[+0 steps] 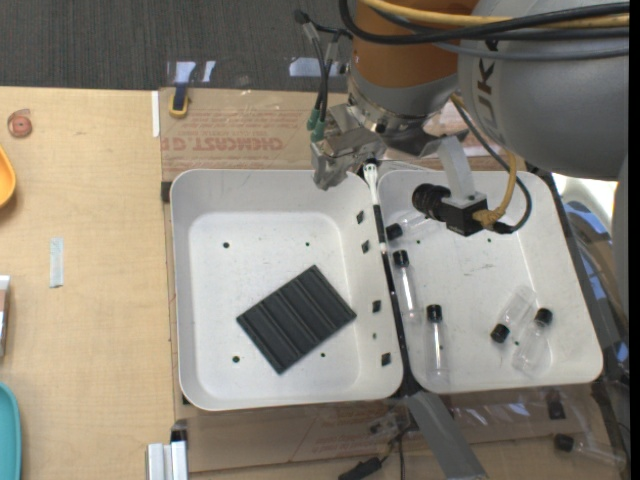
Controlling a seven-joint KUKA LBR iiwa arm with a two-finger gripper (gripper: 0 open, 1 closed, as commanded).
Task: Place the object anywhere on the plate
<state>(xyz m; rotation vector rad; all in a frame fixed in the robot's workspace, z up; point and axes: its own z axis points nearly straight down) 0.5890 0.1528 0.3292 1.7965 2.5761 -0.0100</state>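
Clear black-capped vials (520, 328), right bin (560, 268)

The light tan wooden bench (80, 298) carries two shallow white plastic bins side by side, touching along their inner rims. The left bin (200, 368) sits beside the right bin (570, 363). A flat brown cardboard sheet with red print (235, 133) lies under the bins' far edge. A small strip of grey tape (56, 263) lies on the bare wood left of the bins.
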